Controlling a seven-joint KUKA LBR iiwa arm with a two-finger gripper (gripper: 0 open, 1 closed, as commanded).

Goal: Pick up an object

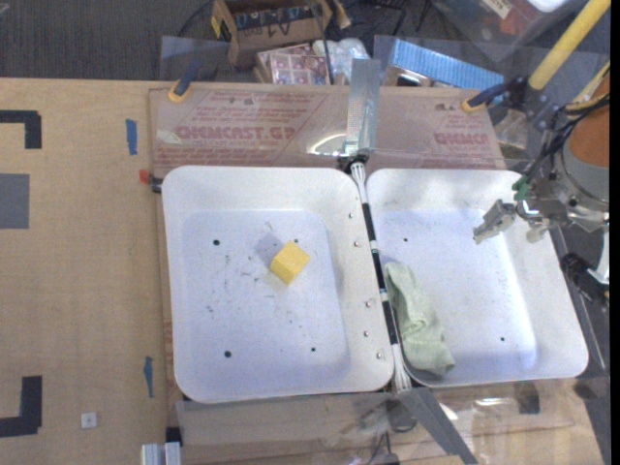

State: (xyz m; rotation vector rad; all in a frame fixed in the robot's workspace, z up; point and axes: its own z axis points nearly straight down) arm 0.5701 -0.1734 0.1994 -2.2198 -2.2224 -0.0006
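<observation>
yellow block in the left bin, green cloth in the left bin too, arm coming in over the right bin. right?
Not quite. The green cloth lies in the right bin, along its left wall by the divider, not in the left bin. The camera view shows it. The rest holds: the yellow block sits in the left bin, and the arm's pincer is over the right bin.

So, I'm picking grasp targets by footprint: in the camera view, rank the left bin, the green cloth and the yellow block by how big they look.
1. left bin, largest by far.
2. green cloth, slumped against the right bin's left wall.
3. yellow block, smallest, lying in the left bin.
</observation>
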